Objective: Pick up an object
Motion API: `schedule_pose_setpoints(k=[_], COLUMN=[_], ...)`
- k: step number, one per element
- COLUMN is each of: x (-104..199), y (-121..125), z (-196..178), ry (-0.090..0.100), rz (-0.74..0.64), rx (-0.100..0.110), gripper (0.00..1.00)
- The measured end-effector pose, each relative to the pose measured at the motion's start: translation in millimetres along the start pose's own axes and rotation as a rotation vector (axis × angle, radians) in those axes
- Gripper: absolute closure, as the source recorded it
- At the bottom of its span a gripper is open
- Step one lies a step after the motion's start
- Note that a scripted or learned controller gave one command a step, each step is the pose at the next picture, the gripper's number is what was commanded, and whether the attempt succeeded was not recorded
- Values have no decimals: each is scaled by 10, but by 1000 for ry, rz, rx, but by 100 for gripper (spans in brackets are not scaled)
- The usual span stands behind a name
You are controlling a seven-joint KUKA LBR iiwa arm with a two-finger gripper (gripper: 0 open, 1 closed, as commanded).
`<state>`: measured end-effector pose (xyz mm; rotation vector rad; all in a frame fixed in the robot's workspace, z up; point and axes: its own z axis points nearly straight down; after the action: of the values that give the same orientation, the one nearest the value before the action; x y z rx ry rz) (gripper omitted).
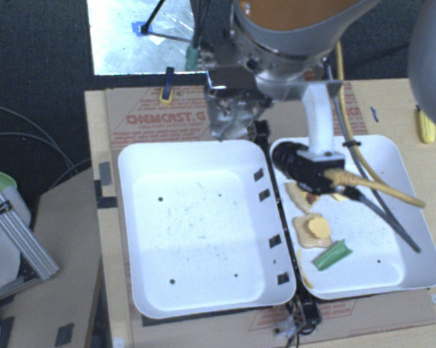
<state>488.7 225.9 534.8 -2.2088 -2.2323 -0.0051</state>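
At the left edge, bare aluminium frame rails (11, 223) slant across the picture, cut off by the border, with a pale green and white thing (5, 186) behind them that is too hidden to name. Next comes the left shallow white plastic bin (200, 231), its floor marked by a few small dark specks and its right wall carrying a row of small black tabs. Both bins rest on a brown cardboard sheet with red lettering (161, 115), most of the print being covered. A small yellow and blue clamp (167, 87) stands on the sheet's far edge, below a shiny reflective panel (143, 29).

The gripper (234, 125) hangs over the far rim where the two bins meet. It is a blur of grey metal, and how wide it stands cannot be told. Nothing can be seen held in it.

The things to pick lie in the left part of the right shallow white plastic bin (406, 267), well apart from the gripper. A flat tan piece (298, 195) is partly hidden under the robot's own hardware. Nearer the camera sits a tan block with a round yellow top (313, 230), and just beside it a short green stick-shaped piece (331, 255). At the far right, a small yellow object (425, 128) lies on the cardboard, partly covered by the grey arm.
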Motion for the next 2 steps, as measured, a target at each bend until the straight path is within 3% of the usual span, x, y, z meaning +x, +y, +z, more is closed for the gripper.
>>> schedule_pose_setpoints(k=[1,2], x=[-516,-489], y=[-33,-20], z=[937,773], ry=[-6,-1], rz=[14,6], rx=[8,-3], gripper=[100,100])
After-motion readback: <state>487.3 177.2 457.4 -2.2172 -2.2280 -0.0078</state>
